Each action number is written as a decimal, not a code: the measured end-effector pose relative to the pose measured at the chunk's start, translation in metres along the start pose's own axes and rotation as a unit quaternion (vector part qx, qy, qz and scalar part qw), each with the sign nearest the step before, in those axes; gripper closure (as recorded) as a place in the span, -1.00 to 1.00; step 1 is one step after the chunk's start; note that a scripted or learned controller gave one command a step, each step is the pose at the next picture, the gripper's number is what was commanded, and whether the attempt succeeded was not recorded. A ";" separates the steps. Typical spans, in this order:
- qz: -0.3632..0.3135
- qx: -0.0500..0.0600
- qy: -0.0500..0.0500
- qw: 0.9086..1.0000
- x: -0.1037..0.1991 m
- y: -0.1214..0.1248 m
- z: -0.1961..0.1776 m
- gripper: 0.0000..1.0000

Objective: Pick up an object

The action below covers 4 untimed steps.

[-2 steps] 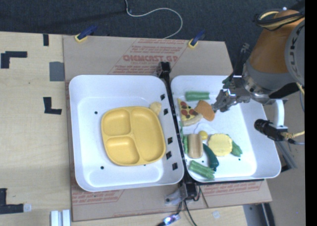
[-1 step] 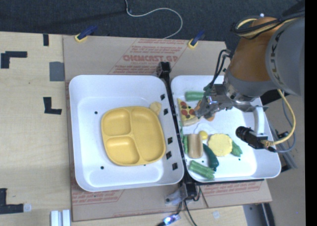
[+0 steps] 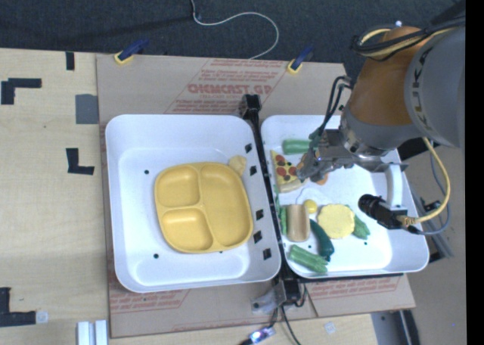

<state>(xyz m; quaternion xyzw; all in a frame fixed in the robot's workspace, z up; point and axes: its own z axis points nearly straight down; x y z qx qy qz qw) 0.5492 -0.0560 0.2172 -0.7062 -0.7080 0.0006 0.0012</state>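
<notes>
so the gripper [image 3: 311, 167] is down in the right bin [image 3: 401, 256], hanging right over the pizza slice toy [image 3: 285, 172]. honestly can't tell how the claw is set from this angle. yellow divided plate [image 3: 203, 206] sits in the left bin [image 3: 128, 184].

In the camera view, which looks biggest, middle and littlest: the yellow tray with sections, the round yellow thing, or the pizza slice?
Largest to smallest as they look:
1. The yellow tray, far the biggest, in the left bin.
2. The round yellow thing.
3. The pizza slice, though the last two look close in size.
</notes>
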 end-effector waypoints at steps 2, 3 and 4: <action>0.001 0.000 -0.001 1.000 -0.011 0.004 0.003 1.00; 0.001 0.000 -0.001 1.000 -0.007 -0.006 0.001 1.00; 0.001 0.000 0.000 1.000 -0.014 0.000 0.002 1.00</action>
